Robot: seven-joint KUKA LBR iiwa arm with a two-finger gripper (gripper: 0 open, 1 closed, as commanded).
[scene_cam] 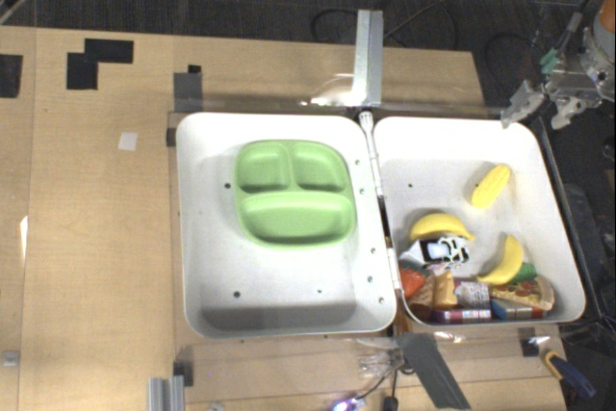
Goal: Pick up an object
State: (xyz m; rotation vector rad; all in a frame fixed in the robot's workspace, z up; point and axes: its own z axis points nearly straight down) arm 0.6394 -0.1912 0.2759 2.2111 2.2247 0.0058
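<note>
My gripper (539, 113) hangs at the far right, just past the back right corner of the right bin (452, 135). Its two fingers are spread apart, open, with nothing between them. Inside that bin a small yellow corn-like piece (491, 185) lies by itself toward the back right. Heaped at the front are a yellow rounded fruit (440, 226), a banana (507, 259), a black-and-white item (446, 251), a red piece (412, 284) and several flat packets (481, 295). All of these sit well below and left of the gripper.
The left bin (207, 236) holds a green divided plate (292, 191). A metal post (370, 53) stands behind the seam between the bins. Cables (452, 0) run over the dark floor behind the bench.
</note>
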